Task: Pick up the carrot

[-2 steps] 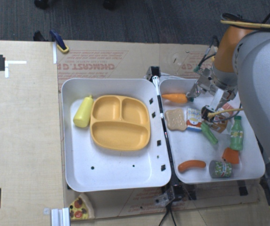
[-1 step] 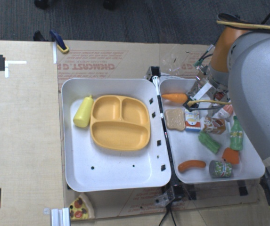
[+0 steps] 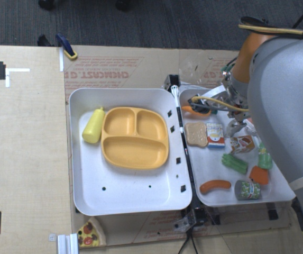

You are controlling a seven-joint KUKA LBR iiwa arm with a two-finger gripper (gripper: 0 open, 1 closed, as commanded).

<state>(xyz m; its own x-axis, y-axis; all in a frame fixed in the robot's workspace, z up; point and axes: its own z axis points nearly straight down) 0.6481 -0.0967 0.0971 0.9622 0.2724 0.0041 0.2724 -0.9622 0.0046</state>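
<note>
Two shallow white bins sit side by side on a bench covered with cardboard, seen from above at a slant. The left bin holds a yellow divided plate with a yellow bottle lying just beside its left edge.

The right bin is crowded with toy food. A slice of bread lies near its left wall, with a small carton touching the bread's right side. Further toward the front are a green vegetable, a red sausage and a small can. The carrot, orange with a green top, lies by the right wall, just above the can.

The grey robot arm fills the right side and reaches over the back of the right bin. Its gripper hangs above the carton area, well apart from the carrot. Cables and clutter hide the tips, so I cannot tell whether it is open or closed.
</note>
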